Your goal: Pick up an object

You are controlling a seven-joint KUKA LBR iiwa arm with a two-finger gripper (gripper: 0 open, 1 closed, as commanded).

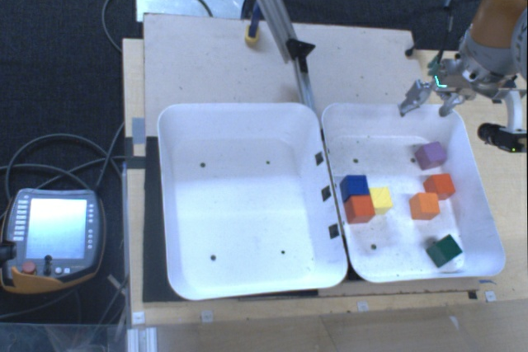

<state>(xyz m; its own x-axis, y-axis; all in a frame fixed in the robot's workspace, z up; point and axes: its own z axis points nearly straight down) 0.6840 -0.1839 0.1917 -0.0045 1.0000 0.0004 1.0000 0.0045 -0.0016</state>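
Above the right shallow white plastic bin's far rim we see the grey two-finger gripper, fingers spread, holding nothing | purple cube lies below it in that bin, apart.

Seven small blocks lie in the right bin: purple, three orange, blue, yellow and green.
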